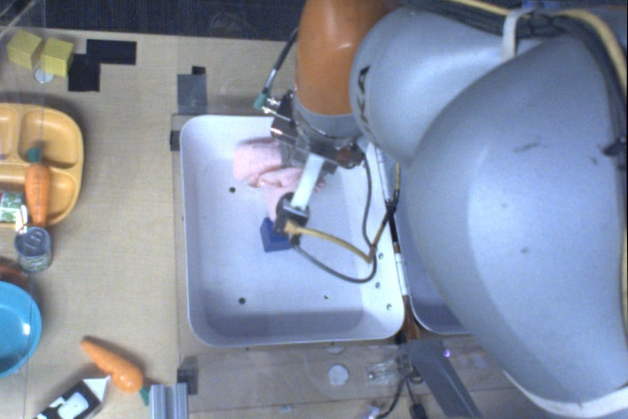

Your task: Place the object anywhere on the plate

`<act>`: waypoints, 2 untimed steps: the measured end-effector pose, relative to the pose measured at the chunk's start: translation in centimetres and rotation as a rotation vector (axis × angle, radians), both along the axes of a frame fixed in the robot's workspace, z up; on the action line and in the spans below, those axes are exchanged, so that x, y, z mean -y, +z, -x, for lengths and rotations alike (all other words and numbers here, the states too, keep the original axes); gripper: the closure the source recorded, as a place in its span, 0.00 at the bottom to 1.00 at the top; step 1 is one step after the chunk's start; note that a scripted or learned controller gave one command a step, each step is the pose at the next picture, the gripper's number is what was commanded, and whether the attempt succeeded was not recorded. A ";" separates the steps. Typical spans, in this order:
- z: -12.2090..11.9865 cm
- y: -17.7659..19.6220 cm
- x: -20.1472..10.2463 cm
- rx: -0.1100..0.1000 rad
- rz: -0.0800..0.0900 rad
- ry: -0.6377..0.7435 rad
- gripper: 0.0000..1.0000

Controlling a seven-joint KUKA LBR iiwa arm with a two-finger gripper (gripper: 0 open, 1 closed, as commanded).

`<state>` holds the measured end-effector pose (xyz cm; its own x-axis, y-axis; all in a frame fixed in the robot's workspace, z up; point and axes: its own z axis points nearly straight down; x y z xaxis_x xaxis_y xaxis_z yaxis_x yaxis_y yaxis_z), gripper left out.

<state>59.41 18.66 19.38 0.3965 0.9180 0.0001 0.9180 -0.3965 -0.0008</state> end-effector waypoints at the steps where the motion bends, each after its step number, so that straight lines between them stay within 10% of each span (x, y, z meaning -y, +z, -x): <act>1: 1.0 5.2 3.9 0.008 -0.001 0.210 1.00; 2: 1.6 -4.3 0.7 0.001 -0.001 0.038 1.00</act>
